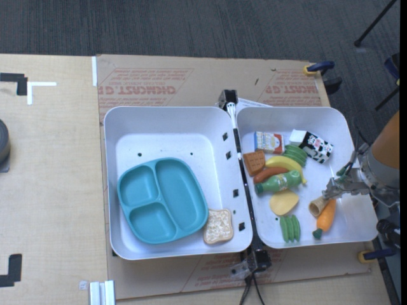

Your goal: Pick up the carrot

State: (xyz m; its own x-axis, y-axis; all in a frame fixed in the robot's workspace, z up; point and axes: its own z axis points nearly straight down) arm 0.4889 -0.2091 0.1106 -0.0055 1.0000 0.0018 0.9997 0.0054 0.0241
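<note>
Carrot (325,216) lies in right bin (346,132), near its right wall, beside a tan cone (316,206). Tool (334,190) just above the carrot; fingers' spread cannot be told.

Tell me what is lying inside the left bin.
The left bin holds a teal divided plate and a slice of bread beside the plate's corner. Whatever lies beneath the plate is covered and cannot be seen.
</note>
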